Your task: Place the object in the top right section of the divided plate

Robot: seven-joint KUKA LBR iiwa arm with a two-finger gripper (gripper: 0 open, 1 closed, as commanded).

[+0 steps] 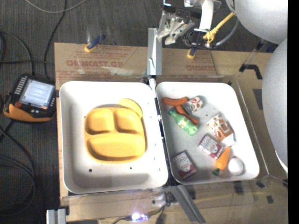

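Above the far edge of the bins, at the top of my view, I see the hand (174,28) raised over the brown cardboard-covered tabletop (107,62); its pale fingers (169,31) hang down with nothing between them, but I cannot tell whether they are spread or closed.

Left of it lies the left shallow white bin (70,125), which holds the yellow divided plastic plate (114,135), its three sections bare. A flat yellow round piece (132,106) pokes out from behind the plate's top right corner, touching it.

The right shallow white bin (243,125) carries the loose things: a red sausage-shaped toy (174,100), a small printed can (194,104) just beside it, a green plastic bottle (183,122), an orange-and-white packet (220,127), two small dark red printed cartons (210,146) (183,164), an orange toy carrot (223,158) and a white round piece (236,166) touching the carrot's side.

An orange-rimmed handheld control pendant (32,98) rests on the dark floor off to the left.
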